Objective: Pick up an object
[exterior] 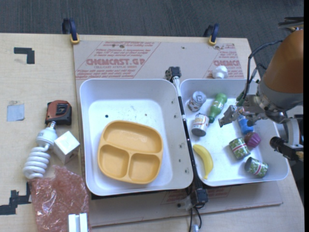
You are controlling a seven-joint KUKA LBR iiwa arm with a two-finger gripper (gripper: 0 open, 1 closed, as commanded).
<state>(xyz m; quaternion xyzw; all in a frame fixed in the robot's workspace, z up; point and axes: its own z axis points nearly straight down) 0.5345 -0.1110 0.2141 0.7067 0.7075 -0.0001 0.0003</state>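
The right bin holds several small things. A green bottle lies near its back, with a small tin to its left and a labelled can below that. A banana lies at the front left. Two green-wrapped cans sit at the front right, beside a purple object and a blue object. My gripper hangs low over the bin's middle, between the green bottle and the blue object, with nothing visibly held.
The left bin carries a yellow divided plate. On the bench to the left lie a tape measure, a spiral light bulb, a white cube and pink wrap. A white cap sits behind the right bin.
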